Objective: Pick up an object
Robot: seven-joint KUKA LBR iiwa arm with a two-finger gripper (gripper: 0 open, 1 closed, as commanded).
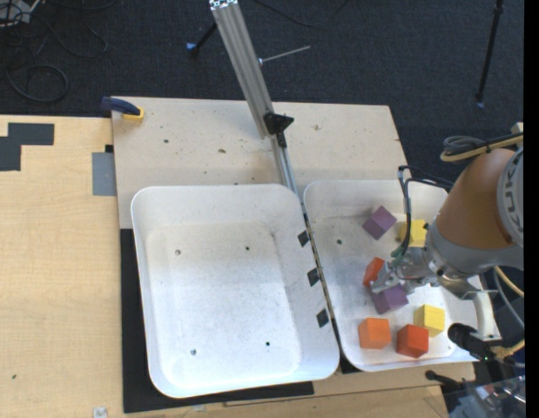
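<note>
Down in the right bin (339, 320) the pincer (393, 279) sits low among the blocks, with a purple block (392, 300) right under its tip and a red block (373, 272) touching its left side as the camera sees it. Whether either block sits between its tips I cannot tell, nor whether it is released or clenched; the wrist hides that. Farther off, up and to the left, lies a second purple block (380, 222); below it lie an orange block (374, 333), a red cube (413, 340) and a yellow block (433, 318).

Judging by looks, the purple block underneath is small, stiff and light, with flat faces that offer a plain hold. Best taken across two opposite flat sides, square on, since it lies tilted and its red neighbour crowds one face.
</note>
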